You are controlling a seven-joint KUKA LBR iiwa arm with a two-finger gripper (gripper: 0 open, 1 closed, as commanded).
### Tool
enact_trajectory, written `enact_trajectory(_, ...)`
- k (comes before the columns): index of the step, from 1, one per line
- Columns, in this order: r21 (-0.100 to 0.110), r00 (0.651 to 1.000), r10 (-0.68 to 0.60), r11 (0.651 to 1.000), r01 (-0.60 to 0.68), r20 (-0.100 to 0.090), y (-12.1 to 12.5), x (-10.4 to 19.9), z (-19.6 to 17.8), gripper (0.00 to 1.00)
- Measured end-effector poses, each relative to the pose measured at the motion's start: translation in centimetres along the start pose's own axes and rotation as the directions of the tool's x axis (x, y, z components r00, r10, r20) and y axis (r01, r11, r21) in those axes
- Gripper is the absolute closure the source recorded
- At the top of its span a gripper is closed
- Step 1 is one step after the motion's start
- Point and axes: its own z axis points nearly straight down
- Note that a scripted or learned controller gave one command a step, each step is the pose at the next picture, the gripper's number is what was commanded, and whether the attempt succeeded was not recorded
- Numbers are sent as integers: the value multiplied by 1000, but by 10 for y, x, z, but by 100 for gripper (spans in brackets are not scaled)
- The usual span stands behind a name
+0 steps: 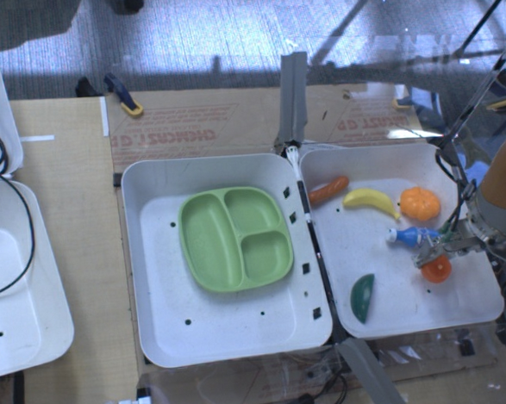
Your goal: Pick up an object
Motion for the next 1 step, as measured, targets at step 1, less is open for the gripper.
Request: enact_trajectory(1, -2, 998, 63, 998, -63, 1, 58, 49, -74, 100)
